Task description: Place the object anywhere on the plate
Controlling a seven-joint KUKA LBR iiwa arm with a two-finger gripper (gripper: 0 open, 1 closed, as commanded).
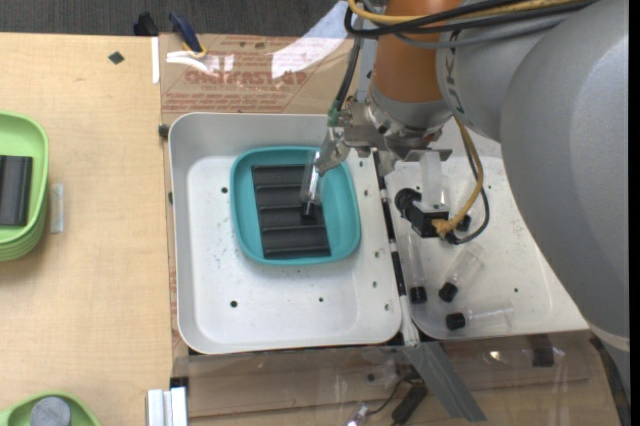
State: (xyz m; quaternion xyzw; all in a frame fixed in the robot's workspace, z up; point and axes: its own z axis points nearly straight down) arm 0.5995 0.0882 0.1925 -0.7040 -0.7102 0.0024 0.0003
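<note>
A teal plate (pixel 246 214) lies in the left white bin (pixel 200 294), toward its back right. Dark grey bar-shaped pieces (pixel 290 240) lie side by side across the plate's middle. My gripper (pixel 310 204) reaches down from the orange-banded wrist (pixel 420 24) and sits low over the plate, its tip at the right end of the dark pieces. I cannot make out whether anything is held in it, since the tip blends with the dark pieces beneath.
The right bin (pixel 500 314) holds small black caps (pixel 447 291) and clear tube-like bits (pixel 465 266), with a yellow cable (pixel 470 204) hanging over it. A green dish (pixel 35 154) sits on the wooden bench at left. Flat cardboard (pixel 240 69) lies behind the bins.
</note>
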